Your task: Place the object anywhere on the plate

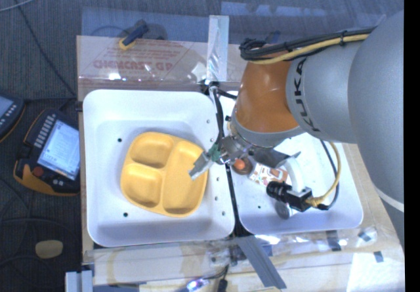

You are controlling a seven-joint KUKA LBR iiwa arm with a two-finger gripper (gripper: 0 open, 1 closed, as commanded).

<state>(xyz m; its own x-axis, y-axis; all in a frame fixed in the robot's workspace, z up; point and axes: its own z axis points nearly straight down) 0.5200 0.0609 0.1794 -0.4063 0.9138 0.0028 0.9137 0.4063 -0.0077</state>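
in left bin (105, 218), one yellow plate (163, 172), one gripper (205, 163) over its edge

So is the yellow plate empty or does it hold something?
Cannot tell fully: the yellow plate's visible compartments look bare, but the tool covers its right edge.

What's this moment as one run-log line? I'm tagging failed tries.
arm: over bin divider | gripper: at right edge of yellow plate | left bin: holds plate | object on plate: not visible
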